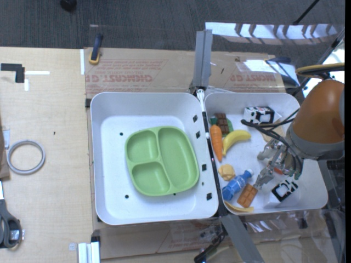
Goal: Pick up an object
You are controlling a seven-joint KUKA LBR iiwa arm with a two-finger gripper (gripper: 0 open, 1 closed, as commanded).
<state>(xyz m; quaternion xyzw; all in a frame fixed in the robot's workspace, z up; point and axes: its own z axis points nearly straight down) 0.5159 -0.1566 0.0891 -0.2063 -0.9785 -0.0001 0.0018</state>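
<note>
The right bin (307, 199) holds several small toys. An orange carrot (216, 142) and a yellow banana (235, 138) lie at its left, with a brown block (221, 120) behind them. A black-and-white toy (258, 114) sits at the back. Toward the front lie a blue bottle (237, 184), a brown waffle piece (247, 195), a tan lump (226, 171) and a yellow slice (239, 207). My gripper (267, 166) hangs low over the bin's middle, just right of the blue bottle, open with nothing between its fingers.
The left bin (104, 147) carries a green divided plate (162, 161). Another black-and-white item (285, 190) lies at the right bin's front right, beside the wrist. A grey ring (24, 156) rests on the bench at far left.
</note>
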